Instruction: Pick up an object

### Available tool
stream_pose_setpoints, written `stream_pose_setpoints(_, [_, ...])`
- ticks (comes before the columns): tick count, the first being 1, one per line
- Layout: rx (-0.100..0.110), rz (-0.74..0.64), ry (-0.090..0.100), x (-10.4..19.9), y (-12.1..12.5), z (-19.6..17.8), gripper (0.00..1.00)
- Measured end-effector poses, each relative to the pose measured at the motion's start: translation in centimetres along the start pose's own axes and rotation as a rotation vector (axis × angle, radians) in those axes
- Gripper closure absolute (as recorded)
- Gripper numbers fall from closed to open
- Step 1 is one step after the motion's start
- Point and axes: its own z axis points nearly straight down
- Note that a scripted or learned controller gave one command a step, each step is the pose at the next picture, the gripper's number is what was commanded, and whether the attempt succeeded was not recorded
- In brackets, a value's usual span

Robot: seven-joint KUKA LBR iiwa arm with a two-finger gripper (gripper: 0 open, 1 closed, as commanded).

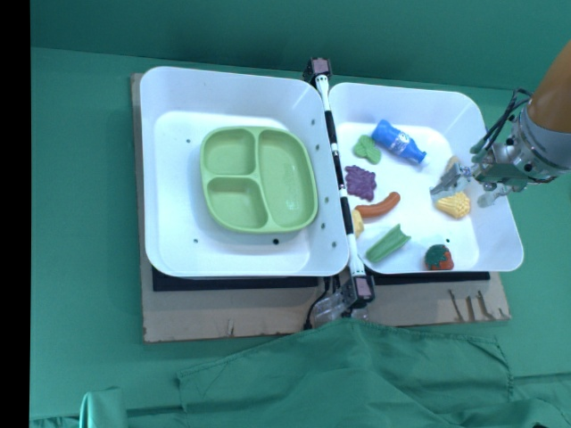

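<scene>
The right bin [495, 239] holds several toy foods: a blue bottle [399, 143], a green leafy piece [366, 149], purple grapes [360, 182], an orange-red sausage [377, 206], a green stalk [387, 243], a red and green strawberry-like piece [438, 257] and a yellow corn piece [454, 205]. My gripper [467, 187] hangs over the right side of this bin, just above and behind the corn. It is open, with one finger [446, 182] on the left and one near the bin's right wall, and nothing sits between them.
The left bin [169, 230] carries a light green divided plate [259, 178]. A black and white divider bar [337, 176] runs between the bins, with a small yellow piece [358, 221] beside it. Green cloth [357, 373] lies bunched in front of the bench.
</scene>
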Motion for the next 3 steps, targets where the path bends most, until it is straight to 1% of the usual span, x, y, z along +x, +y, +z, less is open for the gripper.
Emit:
stream_pose_setpoints(1, [0.004,-0.004,0.002,3.7,4.0,8.8,0.00])
stream_pose_setpoints(2, [-0.014,-0.005,-0.001,6.6,11.4,11.1,0.00])
stream_pose_setpoints(3, [-0.016,0.000,-0.001,3.4,9.0,10.9,0.00])
